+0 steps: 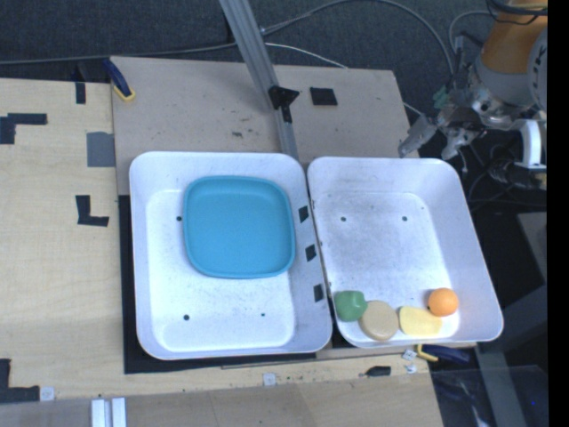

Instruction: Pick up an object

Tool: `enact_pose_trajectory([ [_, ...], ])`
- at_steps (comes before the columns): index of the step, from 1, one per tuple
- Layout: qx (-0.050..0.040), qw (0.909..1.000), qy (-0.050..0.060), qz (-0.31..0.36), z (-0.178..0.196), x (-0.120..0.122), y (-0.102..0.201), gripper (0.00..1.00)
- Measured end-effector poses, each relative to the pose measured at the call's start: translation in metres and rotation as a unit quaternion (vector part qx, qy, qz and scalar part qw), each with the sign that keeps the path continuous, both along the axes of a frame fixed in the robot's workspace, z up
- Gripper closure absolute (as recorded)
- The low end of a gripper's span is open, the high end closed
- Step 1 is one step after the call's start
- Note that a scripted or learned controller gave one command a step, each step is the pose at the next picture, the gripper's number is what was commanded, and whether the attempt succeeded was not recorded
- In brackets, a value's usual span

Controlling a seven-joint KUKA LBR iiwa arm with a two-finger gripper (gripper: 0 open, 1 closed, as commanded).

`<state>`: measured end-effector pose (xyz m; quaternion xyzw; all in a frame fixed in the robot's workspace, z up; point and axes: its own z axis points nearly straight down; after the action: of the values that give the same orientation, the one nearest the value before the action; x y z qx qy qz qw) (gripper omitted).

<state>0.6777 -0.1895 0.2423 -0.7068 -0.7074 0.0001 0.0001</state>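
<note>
Along the front edge of the right bin (pixel 444 203) lie a green object (pixel 349 305), a tan round object (pixel 380 320), a yellow object (pixel 419 321) and an orange ball (pixel 442 302). A blue plate (pixel 238 226) rests in the left bin (pixel 156 265). My gripper (pixel 433 140) hangs open above the back right corner of the right bin, far from the objects, with nothing between its fingers.
A slanted metal pole (pixel 258 52) rises behind the gap between the bins. Cables (pixel 356 12) run across the dark floor at the back. Brown boards (pixel 53 238) with black tape marks lie left of the bins.
</note>
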Motion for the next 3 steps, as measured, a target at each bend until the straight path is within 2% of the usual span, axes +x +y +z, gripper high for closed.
enact_pose_trajectory([
  [2,0.0002,1.0,0.002,0.0,-0.09,-0.011,0.002,0.0],
  [3,0.0003,1.0,0.002,0.0,-0.135,-0.005,0.002,0.0],
])
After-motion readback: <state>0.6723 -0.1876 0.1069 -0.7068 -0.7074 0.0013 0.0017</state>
